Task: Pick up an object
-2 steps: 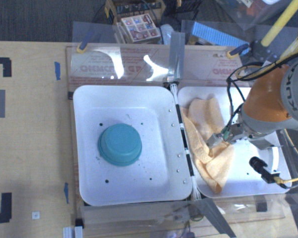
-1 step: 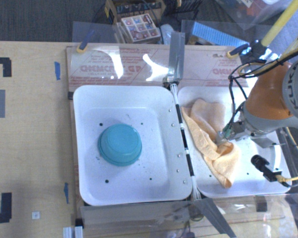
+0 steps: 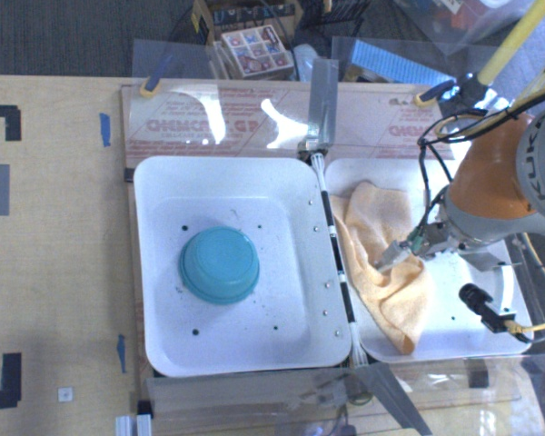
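Looking at the right bin (image 3: 490,339), the yellow cloth (image 3: 388,262) is bunched along its left wall; soft, light, floppy, so pinch a raised fold; gripper (image 3: 392,255) sits on it, can't tell how wide; blue bowl (image 3: 220,263) mid left bin (image 3: 163,198).

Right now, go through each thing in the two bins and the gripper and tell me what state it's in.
Bowl: upside down, alone in the left bin.
Cloth: crumpled, lying along the left side of the right bin.
Gripper: down on the cloth, tips at its folds; grip unclear from this angle.
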